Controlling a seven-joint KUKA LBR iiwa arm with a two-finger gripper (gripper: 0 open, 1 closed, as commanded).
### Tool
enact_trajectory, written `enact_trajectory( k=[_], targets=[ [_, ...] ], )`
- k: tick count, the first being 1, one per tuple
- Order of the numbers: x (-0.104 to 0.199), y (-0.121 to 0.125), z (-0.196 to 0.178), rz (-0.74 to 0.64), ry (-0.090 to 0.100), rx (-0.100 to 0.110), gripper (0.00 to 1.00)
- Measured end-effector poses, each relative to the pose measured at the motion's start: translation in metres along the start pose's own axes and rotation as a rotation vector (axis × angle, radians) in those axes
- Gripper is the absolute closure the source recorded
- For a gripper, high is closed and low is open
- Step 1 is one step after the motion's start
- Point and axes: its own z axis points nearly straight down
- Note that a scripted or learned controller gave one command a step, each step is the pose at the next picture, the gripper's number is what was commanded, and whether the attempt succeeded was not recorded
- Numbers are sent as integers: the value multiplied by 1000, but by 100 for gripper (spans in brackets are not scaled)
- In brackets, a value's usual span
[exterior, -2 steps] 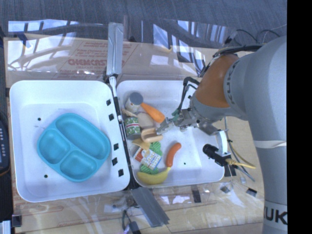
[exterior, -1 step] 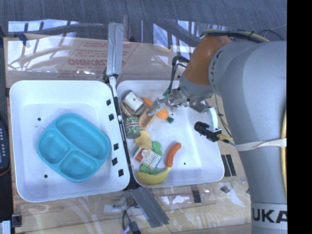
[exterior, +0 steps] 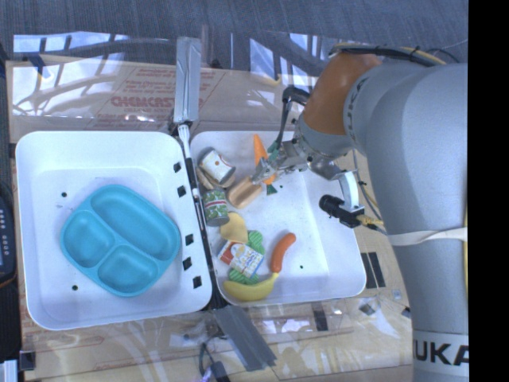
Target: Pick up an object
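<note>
A tan bread roll lies slantwise in the right bin, among toy foods.

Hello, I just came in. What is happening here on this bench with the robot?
A grey robot arm reaches in from the right over the right bin, which holds toy food. Its gripper is low at the top of the bin, near an orange carrot and a tan bread-like piece. I cannot tell if it holds anything. A banana, a sausage and a small can lie untouched. The left bin holds a blue divided plate.
</note>
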Motion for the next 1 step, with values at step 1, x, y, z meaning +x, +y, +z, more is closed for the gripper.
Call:
enact_trajectory(
  k=[1],
  targets=[
    [40,22,11,-225,-3,3,100]
  ],
)
